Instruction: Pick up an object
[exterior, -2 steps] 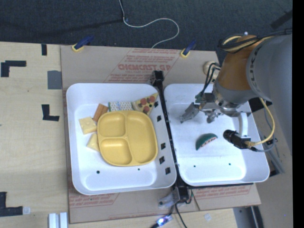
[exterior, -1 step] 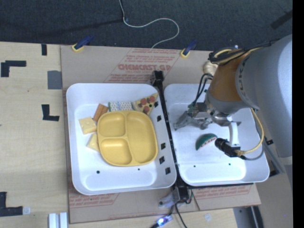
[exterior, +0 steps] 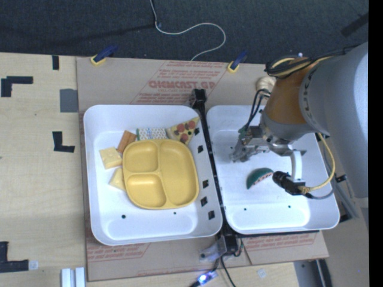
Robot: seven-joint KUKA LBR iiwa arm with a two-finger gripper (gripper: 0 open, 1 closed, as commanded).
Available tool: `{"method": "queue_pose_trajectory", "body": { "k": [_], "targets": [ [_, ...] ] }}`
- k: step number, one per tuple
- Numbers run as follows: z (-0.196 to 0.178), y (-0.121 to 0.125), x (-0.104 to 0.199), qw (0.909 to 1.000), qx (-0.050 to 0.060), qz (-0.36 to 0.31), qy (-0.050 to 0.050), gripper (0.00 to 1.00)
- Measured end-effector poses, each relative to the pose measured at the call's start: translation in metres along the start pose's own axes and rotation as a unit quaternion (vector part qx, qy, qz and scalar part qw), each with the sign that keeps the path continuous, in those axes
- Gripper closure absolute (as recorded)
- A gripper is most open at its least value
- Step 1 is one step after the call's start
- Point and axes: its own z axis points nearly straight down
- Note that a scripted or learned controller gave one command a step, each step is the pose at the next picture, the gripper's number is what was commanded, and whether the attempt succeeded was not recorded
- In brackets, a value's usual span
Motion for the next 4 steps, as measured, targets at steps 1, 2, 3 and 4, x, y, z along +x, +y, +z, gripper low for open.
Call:
{"method": "queue_pose_trajectory", "body": {
  "k": [1, 2, 3, 4],
  "targets": [
    [-0.061, -0.002, 0.006, 1.0, -0.003, 0.0, 0.0, 1.0],
    [-0.125, -0.004, 0.008, 1.0, -0.004, 0.0, 0.0, 1.0],
    [-0.128, -0.004, 0.009, 1.0, -0.001, 0.001, 0.0, 1.0],
    [-0.136, -0.045, 0.035, 1.0, 0.0, 0.0, 0.0, 1.0]
  ]
}}
